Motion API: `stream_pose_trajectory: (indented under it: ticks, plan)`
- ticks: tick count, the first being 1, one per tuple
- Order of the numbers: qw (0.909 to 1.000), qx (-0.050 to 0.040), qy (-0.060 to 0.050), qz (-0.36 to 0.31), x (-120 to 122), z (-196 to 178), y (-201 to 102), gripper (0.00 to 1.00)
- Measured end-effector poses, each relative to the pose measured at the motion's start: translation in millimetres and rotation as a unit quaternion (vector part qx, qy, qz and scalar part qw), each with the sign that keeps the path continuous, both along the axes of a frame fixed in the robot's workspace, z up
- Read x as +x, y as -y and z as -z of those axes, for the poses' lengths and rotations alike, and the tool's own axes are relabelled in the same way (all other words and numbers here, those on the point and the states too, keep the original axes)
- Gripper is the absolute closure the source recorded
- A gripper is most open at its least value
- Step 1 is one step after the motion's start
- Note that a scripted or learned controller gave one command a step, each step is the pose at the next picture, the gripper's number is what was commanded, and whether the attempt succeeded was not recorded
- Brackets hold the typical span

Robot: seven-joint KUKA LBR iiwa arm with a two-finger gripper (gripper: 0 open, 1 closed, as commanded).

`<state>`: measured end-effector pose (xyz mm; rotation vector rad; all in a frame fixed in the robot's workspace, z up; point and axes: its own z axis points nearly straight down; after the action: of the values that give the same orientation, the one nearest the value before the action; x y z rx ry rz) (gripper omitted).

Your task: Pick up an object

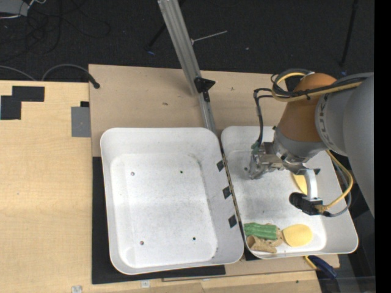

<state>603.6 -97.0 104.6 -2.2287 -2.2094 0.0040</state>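
My gripper [256,165] hangs over the upper middle of the right bin [269,200], below the orange band of the arm. Nothing shows between its fingertips. At the bin's front edge lie a green object [261,230], a tan crumpled object [264,244] just below it, and a round yellow object [298,235] to their right. Another yellow object [299,182] peeks out from under the arm at the bin's right side. All of them lie well apart from the gripper.
The left bin [162,197] sits beside the right one, with black clips [226,191] along the shared edge. A slanted metal rail [183,50] runs down from the top to the bins' junction. A black connector with a cable [308,203] hangs off the arm.
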Motion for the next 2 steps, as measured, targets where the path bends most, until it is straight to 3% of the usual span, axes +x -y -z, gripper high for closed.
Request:
stream_pose_trajectory:
  ticks: [2]
  plan:
    - [1.0000,-0.0005,0.004,-0.004,4,-116,2,1.00]
